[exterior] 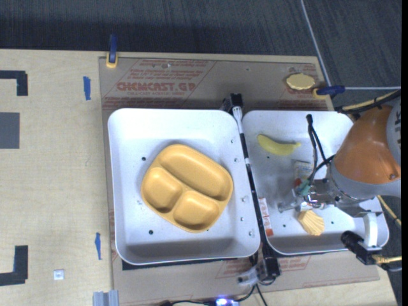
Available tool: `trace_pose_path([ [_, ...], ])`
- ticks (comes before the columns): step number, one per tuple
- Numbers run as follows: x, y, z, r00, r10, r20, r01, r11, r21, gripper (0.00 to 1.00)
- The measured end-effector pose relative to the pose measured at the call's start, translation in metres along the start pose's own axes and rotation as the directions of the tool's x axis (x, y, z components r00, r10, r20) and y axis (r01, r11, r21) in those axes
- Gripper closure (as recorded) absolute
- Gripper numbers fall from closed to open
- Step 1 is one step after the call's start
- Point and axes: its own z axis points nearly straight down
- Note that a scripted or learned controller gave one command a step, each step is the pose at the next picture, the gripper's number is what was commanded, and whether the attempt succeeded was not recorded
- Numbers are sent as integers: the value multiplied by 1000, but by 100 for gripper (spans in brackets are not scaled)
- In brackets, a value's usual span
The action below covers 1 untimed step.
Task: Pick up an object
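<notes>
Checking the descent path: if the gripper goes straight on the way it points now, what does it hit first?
Likely the tan ridged piece. The gripper points down into the right bin, just above that piece in this view. Depth is unclear from the slanted view, so it could meet the bin floor beside it instead.

Yellow divided tray [186, 187] in left bin [121, 171], banana [278, 145] — right bin [331, 123]

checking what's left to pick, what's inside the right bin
In the right bin: a banana near the back and a ridged tan piece near the front. The arm covers the bin's right part, hiding anything under it.
</notes>
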Motion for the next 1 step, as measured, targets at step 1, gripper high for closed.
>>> trace_pose_path([
  [1, 101, 13, -75, 1000, -2, -1, 2, 1000, 1, 100],
])
